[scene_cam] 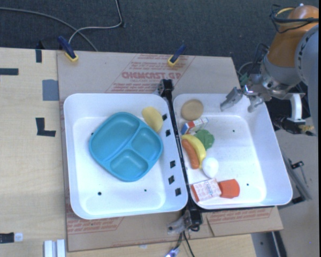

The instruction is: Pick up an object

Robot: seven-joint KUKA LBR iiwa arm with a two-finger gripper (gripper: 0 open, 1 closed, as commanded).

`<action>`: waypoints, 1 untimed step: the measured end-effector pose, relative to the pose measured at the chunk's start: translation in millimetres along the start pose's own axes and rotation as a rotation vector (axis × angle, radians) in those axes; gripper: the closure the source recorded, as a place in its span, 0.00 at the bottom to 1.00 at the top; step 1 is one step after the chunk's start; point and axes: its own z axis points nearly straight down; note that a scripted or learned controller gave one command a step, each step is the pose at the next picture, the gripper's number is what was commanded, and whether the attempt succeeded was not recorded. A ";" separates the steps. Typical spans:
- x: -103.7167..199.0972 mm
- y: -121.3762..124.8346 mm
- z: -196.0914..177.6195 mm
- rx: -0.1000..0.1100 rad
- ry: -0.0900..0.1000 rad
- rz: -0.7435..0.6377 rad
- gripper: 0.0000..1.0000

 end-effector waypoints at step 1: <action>52.1 -31.9 54.6 0.002 0.002 -0.001 0.00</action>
